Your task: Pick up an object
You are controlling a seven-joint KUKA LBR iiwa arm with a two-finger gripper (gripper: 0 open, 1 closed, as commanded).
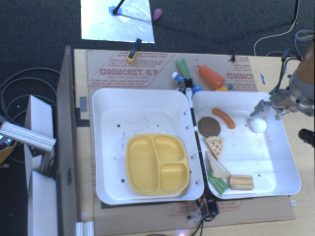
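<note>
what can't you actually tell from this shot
- Hand: blurred at the right bin's far right side; open or shut is unclear.
- White egg-like thing: touching the hand or just beside it cannot be settled.
- Arm: cut off by the right edge.
- Sandwich wedge: its filling is too small to read.

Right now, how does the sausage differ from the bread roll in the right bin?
The sausage is orange-red and thin; the bread roll is tan and thicker. The sausage lies slantwise in the bin's far part, apart from other items; the roll lies level near the front wall, beside the green piece. Both are elongated toy foods with rounded ends, lying flat in the right bin.
</note>
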